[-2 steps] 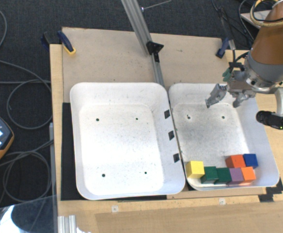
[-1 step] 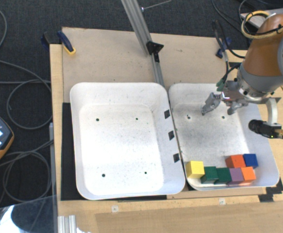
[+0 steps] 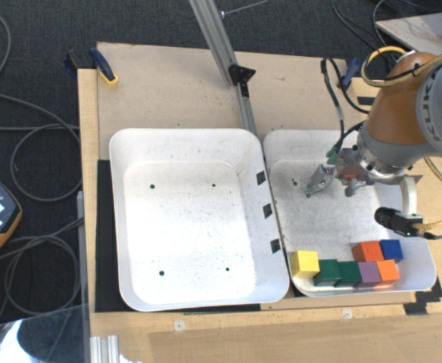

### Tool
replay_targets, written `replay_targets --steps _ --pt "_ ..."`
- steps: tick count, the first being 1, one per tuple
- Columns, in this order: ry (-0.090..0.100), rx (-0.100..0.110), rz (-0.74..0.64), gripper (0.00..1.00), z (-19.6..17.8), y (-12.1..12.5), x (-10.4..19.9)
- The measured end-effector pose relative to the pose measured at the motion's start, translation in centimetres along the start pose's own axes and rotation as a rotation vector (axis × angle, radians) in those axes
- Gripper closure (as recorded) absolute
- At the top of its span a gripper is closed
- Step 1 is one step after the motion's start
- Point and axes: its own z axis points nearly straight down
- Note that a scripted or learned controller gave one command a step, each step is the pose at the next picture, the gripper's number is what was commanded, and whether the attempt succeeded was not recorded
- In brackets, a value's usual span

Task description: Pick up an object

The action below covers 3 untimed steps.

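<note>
Along the near edge of the right bin sit the blocks: yellow block, green blocks, purple block, orange block, red block and blue block. Farther back, the gripper hangs over bare floor, fingers apart, holding nothing.

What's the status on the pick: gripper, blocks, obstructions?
Gripper over right bin, fingers spread, holding nothing. Blocks clustered at the bin's near edge, untouched, apart from gripper. Nothing between them.

No text, label or number can be read
</note>
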Motion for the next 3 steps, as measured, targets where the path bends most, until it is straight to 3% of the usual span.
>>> replay_targets --steps 1,3 --pt "0.0 -0.01 -0.001 1.0 -1.5 0.3 0.0" --pt "-0.003 -0.015 -0.003 1.0 -11.4 -0.3 0.6"
